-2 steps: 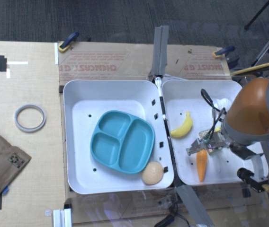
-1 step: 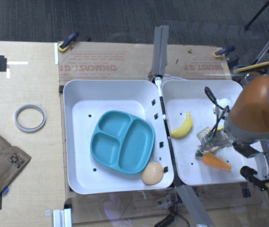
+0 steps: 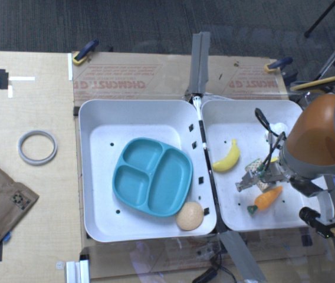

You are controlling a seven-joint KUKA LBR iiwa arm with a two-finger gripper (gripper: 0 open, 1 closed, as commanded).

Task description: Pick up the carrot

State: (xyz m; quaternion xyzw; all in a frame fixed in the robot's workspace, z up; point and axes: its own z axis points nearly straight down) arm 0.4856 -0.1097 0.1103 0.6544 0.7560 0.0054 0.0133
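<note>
Carrot (image 3: 267,198) lies unlifted on the right bin (image 3: 226,214) floor, gripper (image 3: 251,181) just beside it, jaw state unclear.

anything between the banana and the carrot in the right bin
Yes. In the camera view the gripper sits between the banana above and the carrot below, right beside the carrot.

Orange carrot (image 3: 267,198), yellow banana (image 3: 228,157), teal plate (image 3: 153,177), white bins (image 3: 91,158).
</note>
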